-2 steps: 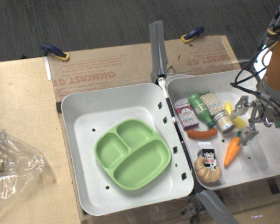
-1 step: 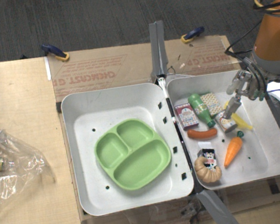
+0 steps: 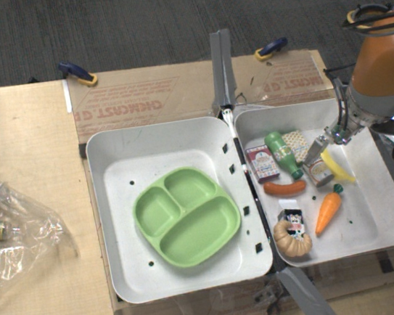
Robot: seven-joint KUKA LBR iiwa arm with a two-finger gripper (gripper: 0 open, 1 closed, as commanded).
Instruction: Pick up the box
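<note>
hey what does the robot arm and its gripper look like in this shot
The arm comes in from the right as a rounded body with a broad orange band over a grey section. A yellow loop sits on top of it at the edge of the view. Below the grey section a slim metallic wrist narrows to a small grey and silver gripper with dark tips. No markings are legible.

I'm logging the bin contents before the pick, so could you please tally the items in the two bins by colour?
Green: 2, the divided plate and the bottle
Orange: 1, the carrot
Red: 2, the box and the sausage
Yellow: 1, the banana
Tan: 1, the bread roll
Total: 7
</note>
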